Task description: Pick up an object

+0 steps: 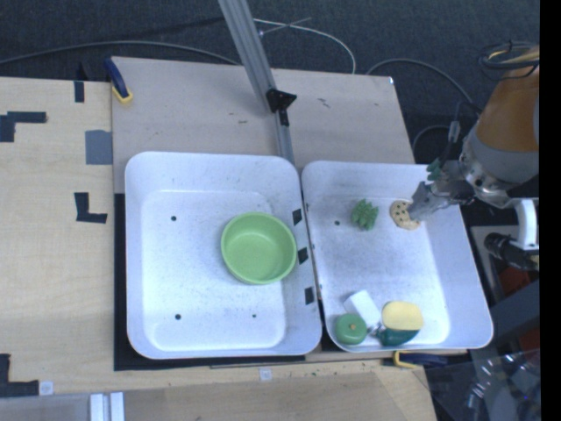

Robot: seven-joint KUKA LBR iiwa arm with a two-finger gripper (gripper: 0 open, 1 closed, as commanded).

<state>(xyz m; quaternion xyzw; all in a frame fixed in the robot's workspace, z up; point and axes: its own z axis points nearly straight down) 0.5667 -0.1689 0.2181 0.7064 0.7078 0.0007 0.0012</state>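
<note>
My gripper [419, 212] reaches into the right bin [456, 261] from the right, low over its upper right part. Its tip is at a small tan cookie-like piece with dark dots [403, 216], which lies right against it. A small green knobbly toy [365, 214] sits a little to the left. At the bin's front edge lie a green round piece [351, 330], a white block [363, 306] and a yellow piece on a teal one [402, 317].
The left bin [158, 235] holds a light green bowl [258, 248]. A grey metal pole [250, 42] slants across the bench behind the bins. Cables trail over the dark floor at the back.
</note>
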